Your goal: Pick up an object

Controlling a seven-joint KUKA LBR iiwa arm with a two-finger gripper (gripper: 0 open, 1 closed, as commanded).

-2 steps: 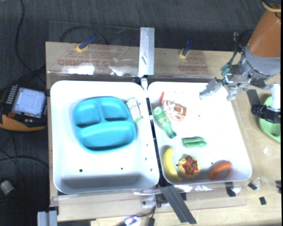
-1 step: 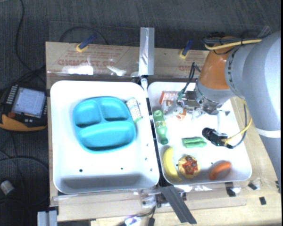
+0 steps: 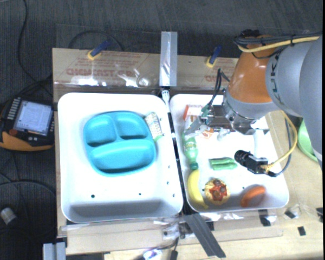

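Note:
My gripper (image 3: pixel 205 121) hangs low over the back left part of the right bin (image 3: pixel 279 199), under the orange band of the arm. Right beside it lies a small red and white packet (image 3: pixel 193 111). Just in front of it is a green bottle (image 3: pixel 190 148), lying along the bin's left wall. Further forward are a green pod-like piece (image 3: pixel 222 163), a yellow banana (image 3: pixel 194 189), a red and yellow speckled fruit (image 3: pixel 215 190) and an orange fruit (image 3: pixel 253 195). The arm's body hides the back right of this bin.
The left bin (image 3: pixel 70 199) holds a blue divided plate (image 3: pixel 119 141) and a small white and green packet (image 3: pixel 154 125) by its right wall. A black cable fitting (image 3: pixel 250 160) of the arm hangs over the right bin. A handheld device (image 3: pixel 30 121) lies on the floor at left.

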